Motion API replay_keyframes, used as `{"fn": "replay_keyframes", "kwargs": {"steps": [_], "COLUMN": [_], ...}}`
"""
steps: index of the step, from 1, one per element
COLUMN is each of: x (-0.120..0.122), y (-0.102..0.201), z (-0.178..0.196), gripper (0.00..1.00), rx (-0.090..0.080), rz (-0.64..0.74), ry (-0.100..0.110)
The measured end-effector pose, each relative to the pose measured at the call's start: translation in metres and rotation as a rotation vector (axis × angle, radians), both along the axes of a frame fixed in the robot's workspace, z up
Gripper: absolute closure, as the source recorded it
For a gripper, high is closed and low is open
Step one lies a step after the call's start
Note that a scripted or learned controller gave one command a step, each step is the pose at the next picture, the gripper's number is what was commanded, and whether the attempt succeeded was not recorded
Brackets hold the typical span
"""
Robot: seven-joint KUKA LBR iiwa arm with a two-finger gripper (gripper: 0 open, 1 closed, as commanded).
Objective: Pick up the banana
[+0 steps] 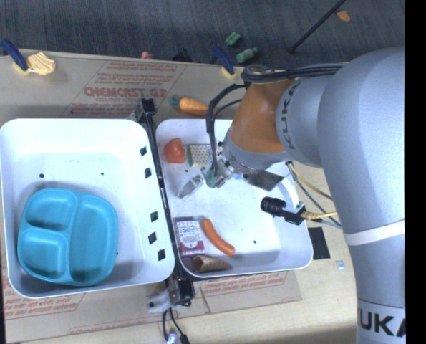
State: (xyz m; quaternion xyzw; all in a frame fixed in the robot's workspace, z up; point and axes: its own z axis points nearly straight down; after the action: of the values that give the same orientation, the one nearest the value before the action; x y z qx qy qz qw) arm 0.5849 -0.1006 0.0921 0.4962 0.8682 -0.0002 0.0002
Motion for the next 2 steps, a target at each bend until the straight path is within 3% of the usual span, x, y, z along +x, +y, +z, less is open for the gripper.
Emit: {"fn": "replay_keyframes", "kwargs": {"steps": [1, 2], "x": [0.0, 0.001], "y": [0.0, 0.0], "z": [0.01, 0.02], "gripper": [1.0, 1.0], "rx": [-0.001, -0.002], "rz": [0.004, 0.008], "ry": [0.001, 0.001]}}
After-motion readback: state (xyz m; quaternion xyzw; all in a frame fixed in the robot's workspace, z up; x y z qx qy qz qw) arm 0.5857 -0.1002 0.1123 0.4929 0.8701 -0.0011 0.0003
